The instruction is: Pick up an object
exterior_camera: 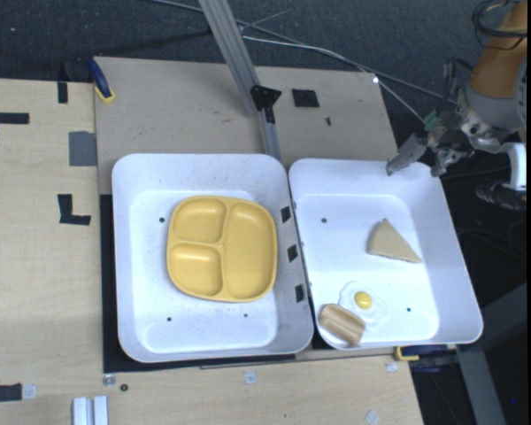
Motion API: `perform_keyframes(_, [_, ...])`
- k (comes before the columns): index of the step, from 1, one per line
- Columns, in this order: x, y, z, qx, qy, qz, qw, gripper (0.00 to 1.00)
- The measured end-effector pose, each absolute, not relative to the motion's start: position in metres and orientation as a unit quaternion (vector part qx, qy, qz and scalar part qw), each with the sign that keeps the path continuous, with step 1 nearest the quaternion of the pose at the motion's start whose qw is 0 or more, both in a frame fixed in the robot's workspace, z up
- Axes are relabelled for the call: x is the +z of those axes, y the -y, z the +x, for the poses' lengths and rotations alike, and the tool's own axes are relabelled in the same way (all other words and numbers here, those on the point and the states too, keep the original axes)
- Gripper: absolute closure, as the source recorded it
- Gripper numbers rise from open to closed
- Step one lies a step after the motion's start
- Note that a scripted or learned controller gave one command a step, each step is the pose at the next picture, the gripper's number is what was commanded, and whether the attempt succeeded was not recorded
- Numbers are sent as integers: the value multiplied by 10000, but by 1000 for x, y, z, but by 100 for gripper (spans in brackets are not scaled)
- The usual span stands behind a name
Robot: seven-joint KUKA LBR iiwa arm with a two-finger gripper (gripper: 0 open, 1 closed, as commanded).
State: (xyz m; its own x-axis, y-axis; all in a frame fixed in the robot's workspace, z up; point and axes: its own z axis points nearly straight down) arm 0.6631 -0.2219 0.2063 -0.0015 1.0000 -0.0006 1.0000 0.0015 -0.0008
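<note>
The gripper (418,156) is parked up over the back right corner of the right bin (442,237), fingers spread apart with nothing between them, so I'd say it's staged high before picking a target. The things to grab all sit in that bin: a tan wedge (393,241) mid-right, a fried egg (363,301) and a bread roll (341,323) crowded at the front edge. The left bin (133,237) just holds a yellow divided plate (222,248).
</note>
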Motion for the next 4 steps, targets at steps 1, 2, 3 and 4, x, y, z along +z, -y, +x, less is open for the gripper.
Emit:
perform_keyframes(1, [162, 217, 664, 20, 7078, -7064, 15, 0])
perform_keyframes(2, [106, 210, 656, 20, 7079, -7063, 15, 0])
perform_keyframes(3, [85, 209, 656, 11, 7080, -7062, -7, 0])
perform_keyframes(4, [97, 210, 657, 7, 7087, -7055, -37, 100])
